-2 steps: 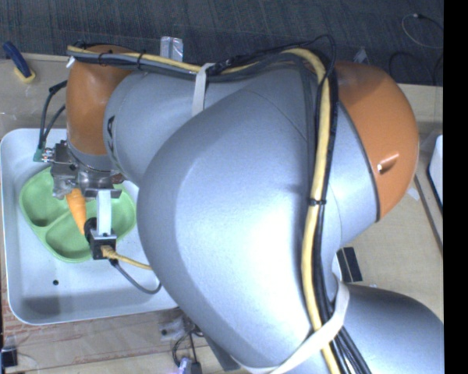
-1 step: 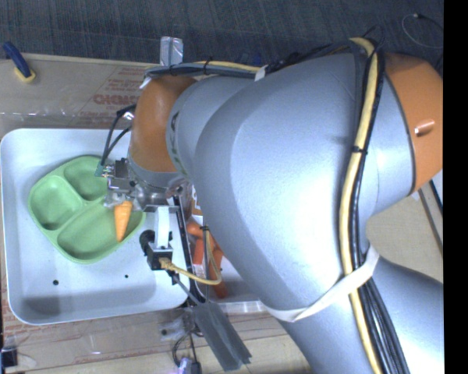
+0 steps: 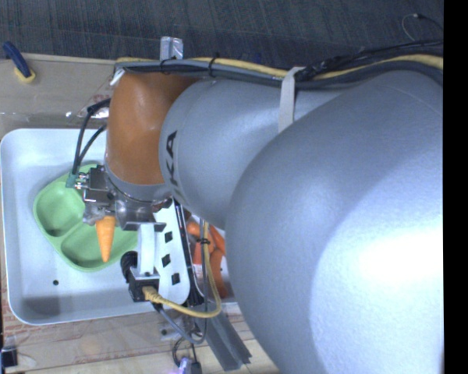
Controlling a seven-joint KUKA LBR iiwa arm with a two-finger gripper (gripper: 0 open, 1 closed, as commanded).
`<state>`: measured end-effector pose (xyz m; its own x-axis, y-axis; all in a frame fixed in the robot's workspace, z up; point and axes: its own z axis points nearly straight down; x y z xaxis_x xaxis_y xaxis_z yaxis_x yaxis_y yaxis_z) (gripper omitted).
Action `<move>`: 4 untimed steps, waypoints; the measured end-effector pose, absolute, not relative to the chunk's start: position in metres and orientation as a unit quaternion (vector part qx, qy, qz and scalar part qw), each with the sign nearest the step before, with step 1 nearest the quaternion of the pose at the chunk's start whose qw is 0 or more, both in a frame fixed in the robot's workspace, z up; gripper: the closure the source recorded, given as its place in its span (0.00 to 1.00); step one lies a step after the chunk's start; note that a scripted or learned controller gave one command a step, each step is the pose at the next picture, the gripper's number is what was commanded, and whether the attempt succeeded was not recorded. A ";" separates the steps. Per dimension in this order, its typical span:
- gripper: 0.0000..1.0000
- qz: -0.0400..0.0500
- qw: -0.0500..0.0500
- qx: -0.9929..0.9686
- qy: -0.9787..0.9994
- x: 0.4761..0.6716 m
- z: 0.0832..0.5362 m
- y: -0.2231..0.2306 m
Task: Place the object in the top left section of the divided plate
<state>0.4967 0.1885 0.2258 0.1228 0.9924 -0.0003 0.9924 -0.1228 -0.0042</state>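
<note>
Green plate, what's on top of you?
An orange carrot lies on the green plate, pointing down. The grey arm covers the plate's right side, so anything there is hidden.

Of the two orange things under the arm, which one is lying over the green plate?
The pointed orange carrot, just below the gripper, lies over the green divided plate. The other orange thing sits further right, beyond the white bracket, largely hidden by the arm.

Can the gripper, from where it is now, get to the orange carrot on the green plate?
Probably yes. The gripper hangs right over the green divided plate, and the carrot lies just below it with its tapered end uncovered. Nothing appears to stand between them.
</note>
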 end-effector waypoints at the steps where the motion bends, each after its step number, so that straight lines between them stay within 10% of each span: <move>1: 0.00 0.002 0.001 -0.749 -0.662 0.497 0.226 0.188; 2: 0.00 0.002 0.002 -0.645 -0.764 0.475 0.091 0.215; 3: 0.00 0.001 0.001 -0.615 -0.789 0.496 0.177 0.207; 4: 0.00 0.001 0.001 -0.765 -0.644 0.475 0.256 0.206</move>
